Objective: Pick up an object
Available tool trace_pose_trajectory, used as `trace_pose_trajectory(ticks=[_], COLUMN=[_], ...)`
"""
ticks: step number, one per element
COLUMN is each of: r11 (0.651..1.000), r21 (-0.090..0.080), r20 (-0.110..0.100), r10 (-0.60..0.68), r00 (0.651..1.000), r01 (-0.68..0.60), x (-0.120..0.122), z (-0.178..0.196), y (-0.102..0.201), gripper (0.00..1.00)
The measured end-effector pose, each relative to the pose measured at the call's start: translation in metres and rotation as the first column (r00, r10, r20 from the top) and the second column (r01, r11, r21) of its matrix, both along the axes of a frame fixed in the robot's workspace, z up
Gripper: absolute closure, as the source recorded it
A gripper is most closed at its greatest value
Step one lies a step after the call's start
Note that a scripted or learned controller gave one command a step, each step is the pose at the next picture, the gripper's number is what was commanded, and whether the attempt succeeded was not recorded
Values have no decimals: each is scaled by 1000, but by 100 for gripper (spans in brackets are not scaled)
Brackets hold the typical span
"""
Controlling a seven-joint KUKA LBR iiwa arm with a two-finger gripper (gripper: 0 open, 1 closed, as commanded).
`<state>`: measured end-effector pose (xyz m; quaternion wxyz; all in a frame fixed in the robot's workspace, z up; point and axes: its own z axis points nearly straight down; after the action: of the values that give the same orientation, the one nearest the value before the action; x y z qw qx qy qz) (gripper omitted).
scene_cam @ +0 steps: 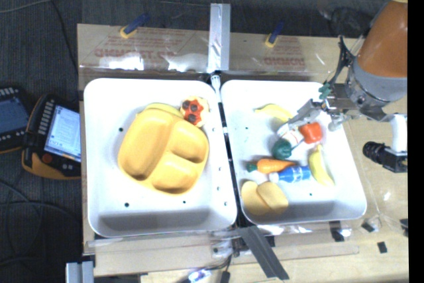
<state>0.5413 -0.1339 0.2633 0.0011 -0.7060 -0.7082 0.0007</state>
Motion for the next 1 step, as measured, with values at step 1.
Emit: trace_pose_trajectory(ticks=[1], r11=[991], r21=[1], r20=[2], r10=[137], r00=[991], r01=[-137], x=[53], z=[-151], y=[-32], gripper=[0])
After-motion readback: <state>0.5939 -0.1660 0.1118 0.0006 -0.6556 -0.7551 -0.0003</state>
